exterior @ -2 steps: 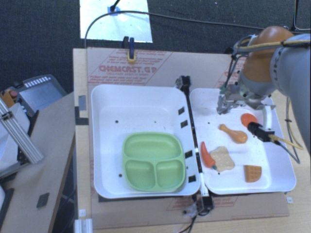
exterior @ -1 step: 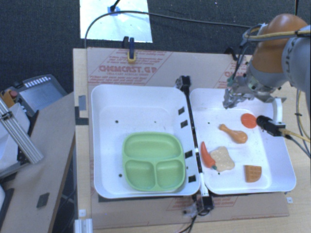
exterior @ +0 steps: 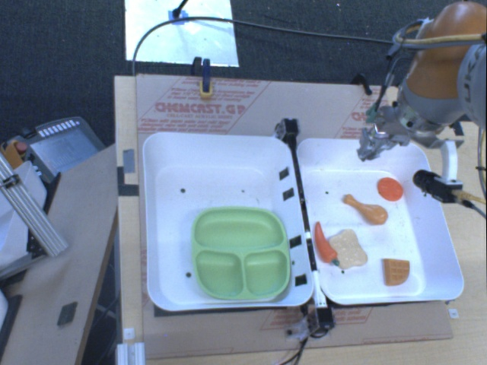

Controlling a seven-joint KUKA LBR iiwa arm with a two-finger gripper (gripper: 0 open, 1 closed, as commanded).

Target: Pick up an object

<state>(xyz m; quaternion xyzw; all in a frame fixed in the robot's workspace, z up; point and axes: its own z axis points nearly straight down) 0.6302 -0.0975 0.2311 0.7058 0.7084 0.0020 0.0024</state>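
White plastic, two shallow bins side by side on the desk, and from my seat the pick looks barely begun. The right bin [exterior: 437, 276] carries all the candidates: an orange-red disc [exterior: 389, 188] near its far right, a toy drumstick [exterior: 366, 208] just below and left of it, a pale bread-shaped piece [exterior: 347, 248] with a toy carrot [exterior: 325, 243] touching its left edge, and a small waffle-coloured wedge [exterior: 396, 271] nearer the front. All five lie flat on the bin floor, none lifted.

The claw [exterior: 368, 147] hangs over the back edge of the right bin, well apart from every object, with nothing between its tips. At this slant I cannot tell whether it is spread or closed.

The left bin [exterior: 163, 166] holds a green divided tray [exterior: 240, 252], which lies well apart from the claw.

My judgement: nothing is done yet. Still ahead are choosing a target, travelling forward over it, descending, closing and lifting. The disc and drumstick sit nearest, so I would expect one of those.
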